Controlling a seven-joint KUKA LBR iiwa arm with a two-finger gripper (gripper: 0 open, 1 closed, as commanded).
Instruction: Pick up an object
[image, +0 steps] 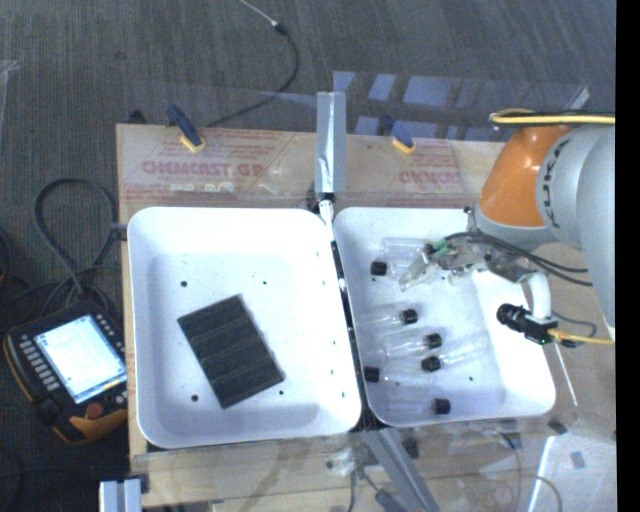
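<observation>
The pincer (432, 252) sits low in the right bin (520, 395) among clear vials (425, 345); its opening and any hold cannot be told.

two bins sit side by side on the tabletop (200, 165), their inner rims touching. the left bin (150, 300) holds a ribbed pad (230, 350) lying flat near its middle, turned at a slant. the right bin (520, 385) holds several small vials with caps (432, 352) scattered across its floor, mostly in its left and middle parts. the gripper (440, 252) hangs over the far part of the right bin, the arm (560, 185) reaching in from the right. a teach pendant (70, 365) lies on the floor left of the tabletop
</observation>
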